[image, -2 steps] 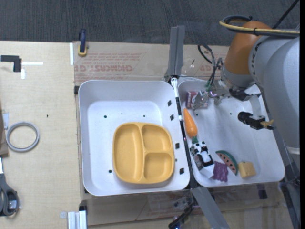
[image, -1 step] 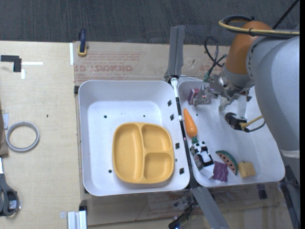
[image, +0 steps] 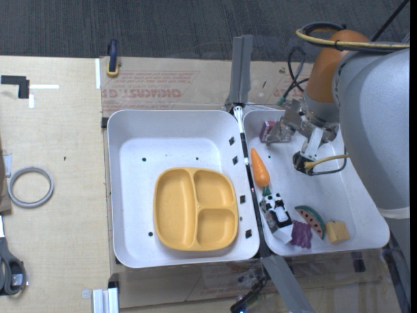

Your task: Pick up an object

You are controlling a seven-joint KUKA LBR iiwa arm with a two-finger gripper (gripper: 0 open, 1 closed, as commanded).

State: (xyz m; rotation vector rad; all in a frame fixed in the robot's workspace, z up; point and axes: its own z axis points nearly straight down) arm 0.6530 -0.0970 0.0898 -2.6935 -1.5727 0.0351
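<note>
Right now the gripper [image: 281,130] is low over the far end of the right bin [image: 355,194], at or just beside a small purple object [image: 268,132] that lies against the bin's back left corner. Whether the jaws are spread or closed, I cannot tell; the wrist and its cables hide them, and nothing can be seen clamped between them.

No particular item is named by the task, so anything in this bin would do. Besides the purple piece, an orange carrot [image: 260,167] lies along the divider, and toward the near end sit a black-and-white toy [image: 276,212], a second purple item [image: 301,234], a watermelon slice [image: 311,219] and a tan block [image: 337,231]. All of these are well apart from the gripper. The left bin [image: 130,175] holds a yellow divided plate [image: 195,208].

My reading is that this is the approach or grasp stage on the purple object, with no lift yet shown. The next move would call for the jaws to straddle the object and close firmly, then a straight rise. Being tucked into the corner, the object leaves little room beside the walls, so a slip seems likely.
</note>
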